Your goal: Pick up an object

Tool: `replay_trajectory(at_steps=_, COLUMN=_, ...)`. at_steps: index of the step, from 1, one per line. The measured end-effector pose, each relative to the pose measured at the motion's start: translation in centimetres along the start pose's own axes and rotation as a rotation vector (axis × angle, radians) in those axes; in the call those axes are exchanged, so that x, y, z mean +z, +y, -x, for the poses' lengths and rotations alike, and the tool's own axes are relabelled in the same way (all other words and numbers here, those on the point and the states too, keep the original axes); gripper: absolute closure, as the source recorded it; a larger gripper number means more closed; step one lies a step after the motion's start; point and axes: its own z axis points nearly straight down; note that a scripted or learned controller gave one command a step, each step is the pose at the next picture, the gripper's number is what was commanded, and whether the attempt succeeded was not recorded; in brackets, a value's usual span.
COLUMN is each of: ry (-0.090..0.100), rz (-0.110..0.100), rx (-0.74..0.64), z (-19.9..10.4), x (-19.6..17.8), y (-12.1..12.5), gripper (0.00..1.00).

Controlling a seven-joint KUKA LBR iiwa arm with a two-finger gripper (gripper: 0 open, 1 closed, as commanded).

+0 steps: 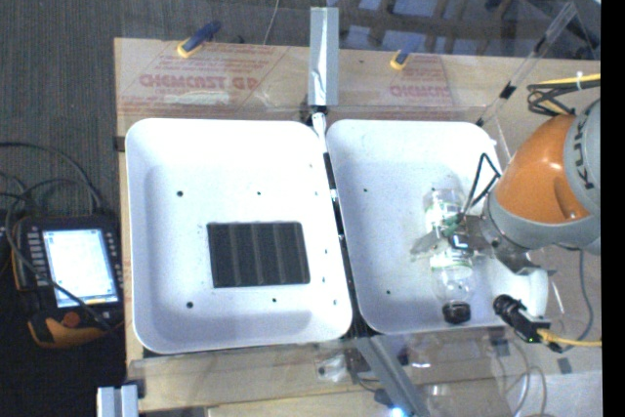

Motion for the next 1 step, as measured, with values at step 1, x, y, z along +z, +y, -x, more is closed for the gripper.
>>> replay_trajectory(at_steps=1, ry=0.005, rz=-0.033, rx=0.167, z=-8.52, x=-9.03, y=1.8, gripper=0.0)
